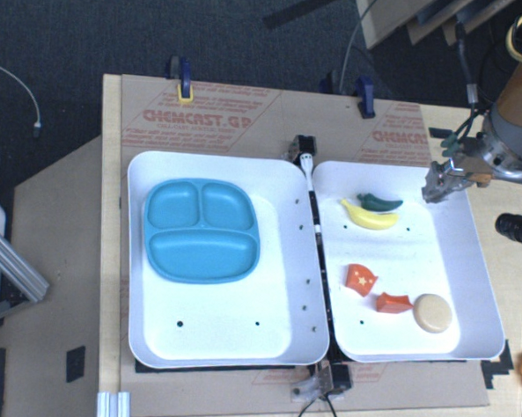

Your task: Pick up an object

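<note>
Dark carpet surrounds the cardboard-topped counter (250, 106). The left bin (218, 333) holds a blue plate (202, 230). In the right bin (470, 251), a yellow banana (371, 218) lies at eleven o'clock; it looks light, stiff and smooth, best pinched mid-length. The gripper (439, 186) hovers at one o'clock, carrying nothing.

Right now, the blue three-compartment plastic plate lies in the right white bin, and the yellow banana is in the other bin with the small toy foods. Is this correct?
Not quite. The camera view shows the blue three-compartment plastic plate in the left white bin, not the right. The yellow banana lies in the right white bin with the small toy foods, as you said.
</note>
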Motion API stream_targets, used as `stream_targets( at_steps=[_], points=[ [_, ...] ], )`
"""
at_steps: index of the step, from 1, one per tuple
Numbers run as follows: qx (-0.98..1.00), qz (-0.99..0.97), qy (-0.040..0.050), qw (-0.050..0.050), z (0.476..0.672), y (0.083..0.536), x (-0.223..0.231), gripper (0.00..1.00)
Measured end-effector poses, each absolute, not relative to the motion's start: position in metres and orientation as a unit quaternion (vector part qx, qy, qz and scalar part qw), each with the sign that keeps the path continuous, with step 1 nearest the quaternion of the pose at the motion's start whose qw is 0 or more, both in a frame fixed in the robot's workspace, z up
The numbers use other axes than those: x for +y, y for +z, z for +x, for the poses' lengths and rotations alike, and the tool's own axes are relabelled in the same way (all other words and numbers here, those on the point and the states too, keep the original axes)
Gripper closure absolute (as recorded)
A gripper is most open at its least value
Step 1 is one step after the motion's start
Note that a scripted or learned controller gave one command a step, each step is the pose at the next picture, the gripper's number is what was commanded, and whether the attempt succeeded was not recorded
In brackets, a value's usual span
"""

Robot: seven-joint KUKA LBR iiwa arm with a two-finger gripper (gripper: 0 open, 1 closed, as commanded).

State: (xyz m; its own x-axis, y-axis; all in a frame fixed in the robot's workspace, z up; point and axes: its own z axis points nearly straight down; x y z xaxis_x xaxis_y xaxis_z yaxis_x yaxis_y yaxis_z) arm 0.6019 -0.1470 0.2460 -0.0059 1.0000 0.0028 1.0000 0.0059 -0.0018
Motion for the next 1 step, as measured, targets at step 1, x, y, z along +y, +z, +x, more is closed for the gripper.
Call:
stream_targets(
  at_steps=[1],
  points=[
    [-0.709,-0.705,0.0,0.002,0.6062,0.2326,-0.0934,1.0]
  ],
)
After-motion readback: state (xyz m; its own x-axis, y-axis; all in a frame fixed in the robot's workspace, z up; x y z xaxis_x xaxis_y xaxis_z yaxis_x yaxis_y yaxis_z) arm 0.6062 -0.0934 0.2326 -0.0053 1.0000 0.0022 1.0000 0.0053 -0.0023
